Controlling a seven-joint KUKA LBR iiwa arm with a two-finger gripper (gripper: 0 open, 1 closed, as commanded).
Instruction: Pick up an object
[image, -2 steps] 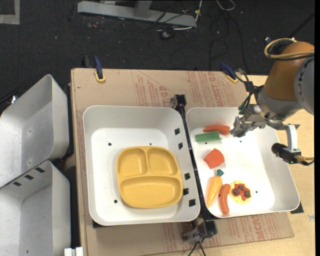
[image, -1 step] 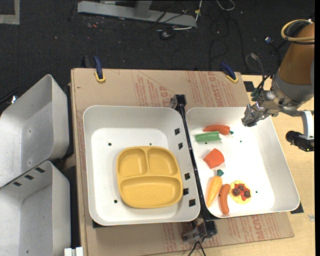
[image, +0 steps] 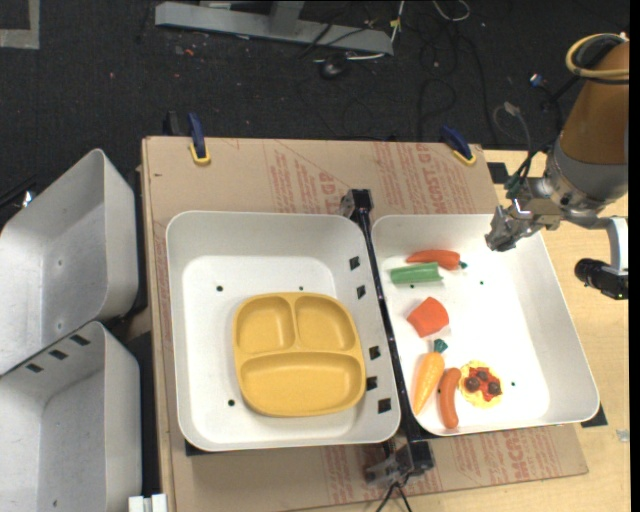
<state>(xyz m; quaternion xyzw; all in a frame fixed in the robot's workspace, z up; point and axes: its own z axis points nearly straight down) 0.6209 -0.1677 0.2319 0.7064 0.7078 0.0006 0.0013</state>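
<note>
Looking at progress: nothing is picked yet. Your claw (image: 500, 237) sits over the far right corner of the right bin (image: 560, 330), just above its rim, and I can't tell from this slant how it's set; nothing visible in it. All candidate objects lie in that bin, toward its left side. Red pepper (image: 434, 258) and green pepper (image: 415, 273) lie side by side at the far end, nearest the claw. Orange-red wedge (image: 429, 316) sits alone mid-bin. Carrot (image: 427, 377) and sausage (image: 449, 396) are touching or nearly so at the near end, with a small pizza piece (image: 482, 383) just beside them. Left bin (image: 200, 250) holds only the yellow divided tray (image: 298, 353), not a likely grasp target. So what's left, as I judge it: choose a target, descend, close, lift. On clearance: the right half of the right bin floor is bare, so you have room to come in from the arm's side. Wedge is my best bet, well apart from its neighbours. Peppers and carrot sit near the divider wall between the bins, so watch for contact there. Cardboard-covered tabletop (image: 300, 165) is open beyond the bins.
</note>
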